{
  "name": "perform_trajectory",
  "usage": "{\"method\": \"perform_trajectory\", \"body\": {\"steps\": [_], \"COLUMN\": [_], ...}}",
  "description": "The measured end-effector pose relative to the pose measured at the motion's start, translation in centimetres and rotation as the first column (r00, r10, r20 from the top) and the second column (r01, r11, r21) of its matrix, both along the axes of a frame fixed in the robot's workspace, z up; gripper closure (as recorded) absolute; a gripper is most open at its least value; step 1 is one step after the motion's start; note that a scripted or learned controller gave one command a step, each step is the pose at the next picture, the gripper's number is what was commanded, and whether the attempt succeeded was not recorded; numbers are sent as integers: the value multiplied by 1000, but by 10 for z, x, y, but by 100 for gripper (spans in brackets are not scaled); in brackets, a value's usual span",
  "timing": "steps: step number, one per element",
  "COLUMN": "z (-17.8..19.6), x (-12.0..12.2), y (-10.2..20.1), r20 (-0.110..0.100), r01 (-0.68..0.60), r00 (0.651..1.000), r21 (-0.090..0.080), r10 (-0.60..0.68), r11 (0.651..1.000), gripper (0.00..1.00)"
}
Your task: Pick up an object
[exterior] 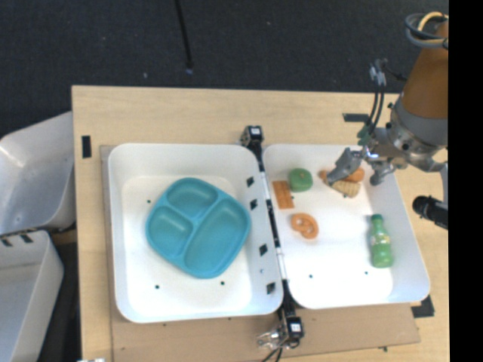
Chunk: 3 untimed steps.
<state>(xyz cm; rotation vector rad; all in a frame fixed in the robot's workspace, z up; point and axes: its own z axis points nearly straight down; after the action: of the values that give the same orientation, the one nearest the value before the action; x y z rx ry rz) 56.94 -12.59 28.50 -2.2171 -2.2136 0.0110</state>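
A wooden table (90, 111) is seen carrying two shallow white bins side by side. In the left bin (121, 292) a teal divided plate (198, 227) is laid near centre. In the right bin (407, 277) an orange rectangular piece (283, 194) is placed at 9 o'clock, a green round object (300, 179) at 10 o'clock, an orange pretzel-shaped ring (305, 226) near centre, and a green bottle (380, 241) at 3 o'clock. The end effector (361, 166) is positioned at 1 o'clock over a tan and orange object (349, 183); whether its fingers are spread or closed cannot be told.
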Motion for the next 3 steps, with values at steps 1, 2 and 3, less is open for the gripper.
{"method": "perform_trajectory", "body": {"steps": [1,2,3], "z": [6,-45,-90], "x": [2,12,11], "y": [0,-2,-11], "r20": [12,9,8], "r01": [-3,0,0], "r00": [1000,1000,1000], "r21": [-2,-3,-3], "r10": [3,0,0], "r11": [1000,1000,1000], "gripper": [0,0,0]}}
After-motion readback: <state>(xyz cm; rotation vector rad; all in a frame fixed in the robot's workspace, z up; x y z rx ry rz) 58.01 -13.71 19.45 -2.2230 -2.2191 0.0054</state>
